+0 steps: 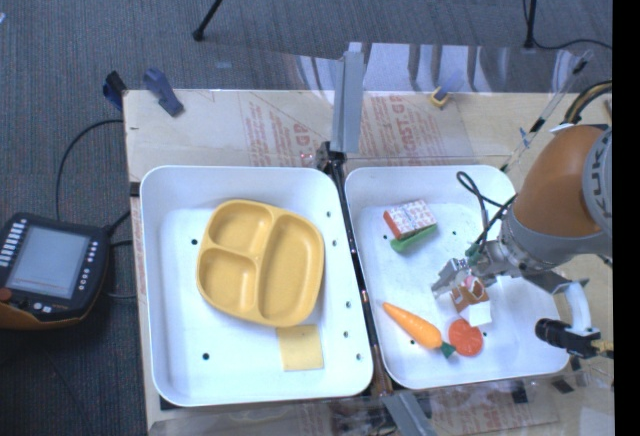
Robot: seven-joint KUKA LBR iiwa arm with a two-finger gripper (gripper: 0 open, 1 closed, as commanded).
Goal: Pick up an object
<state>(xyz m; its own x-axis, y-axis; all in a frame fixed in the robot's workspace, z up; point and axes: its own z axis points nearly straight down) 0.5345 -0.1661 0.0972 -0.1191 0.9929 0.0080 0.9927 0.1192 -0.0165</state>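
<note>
Fingers (462, 286) indistinct; arm (570, 189) cropped right

Two white bins (160, 324) sit on the bench (230, 129).

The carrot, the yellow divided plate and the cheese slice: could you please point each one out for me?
carrot (411, 323), camera view, middle of its orange body.
yellow divided plate (213, 259), camera view, ridge between its small compartments.
cheese slice (301, 348), camera view, middle of the flat square.

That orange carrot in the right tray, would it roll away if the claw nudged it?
Likely, sideways: the carrot looks round and tapered, so it would probably curve rather than roll straight. It looks like stiff, light plastic. Its smooth, narrowing body might slip from the gripper.
</note>
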